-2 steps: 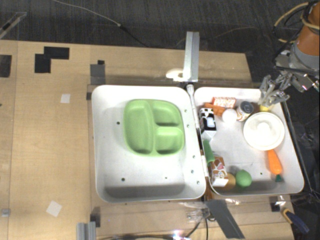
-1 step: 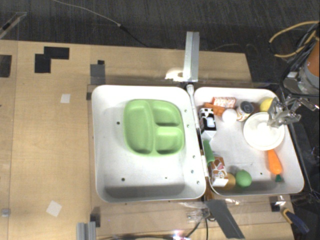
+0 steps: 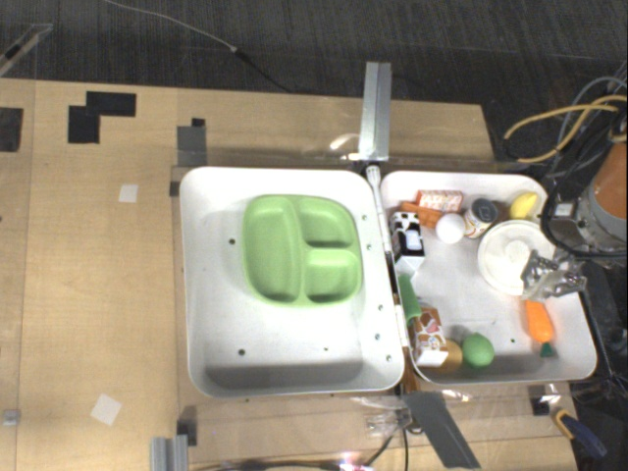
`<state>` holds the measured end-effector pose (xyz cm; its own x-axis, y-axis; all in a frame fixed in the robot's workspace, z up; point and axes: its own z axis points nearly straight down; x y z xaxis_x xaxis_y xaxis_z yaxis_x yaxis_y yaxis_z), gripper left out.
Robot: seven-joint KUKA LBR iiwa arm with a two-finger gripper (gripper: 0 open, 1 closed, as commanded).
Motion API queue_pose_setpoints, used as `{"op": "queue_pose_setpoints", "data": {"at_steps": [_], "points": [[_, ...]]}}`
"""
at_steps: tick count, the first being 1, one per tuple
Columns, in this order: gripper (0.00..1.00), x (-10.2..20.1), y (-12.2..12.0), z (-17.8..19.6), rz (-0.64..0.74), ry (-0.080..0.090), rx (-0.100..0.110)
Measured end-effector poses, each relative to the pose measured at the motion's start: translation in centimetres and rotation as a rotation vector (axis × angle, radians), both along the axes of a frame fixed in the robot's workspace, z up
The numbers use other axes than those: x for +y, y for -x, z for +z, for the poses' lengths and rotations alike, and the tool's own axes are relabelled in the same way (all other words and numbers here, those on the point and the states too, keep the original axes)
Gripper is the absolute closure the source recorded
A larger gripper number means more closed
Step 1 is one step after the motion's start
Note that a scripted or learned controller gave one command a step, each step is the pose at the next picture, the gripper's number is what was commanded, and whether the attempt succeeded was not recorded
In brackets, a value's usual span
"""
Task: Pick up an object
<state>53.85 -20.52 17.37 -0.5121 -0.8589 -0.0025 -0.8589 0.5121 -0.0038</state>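
Camera view shows our gripper low in the right bin, near its 3 o'clock side, and we cannot tell how it is set or whether it has anything. No single target is given, so any object in this bin may serve. The white bowl lies just beside the gripper at 9 o'clock and the orange carrot just beside it at 6 o'clock; we judge that a descent between them could push both away and take neither. The bowl rim looks wide and smooth, so it may slip. Farther out, at 7 o'clock, the green ball could roll. The green tray sits well apart in the left bin.
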Motion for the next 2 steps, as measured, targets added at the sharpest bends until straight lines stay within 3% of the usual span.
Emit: {"op": "queue_pose_setpoints", "data": {"at_steps": [1, 2], "points": [[0.00, 0.0, -0.1, 0.1, 0.001, 0.000, -0.002], [0.00, 0.8, 4.2, -7.9, 0.286, -0.002, -0.011]]}}
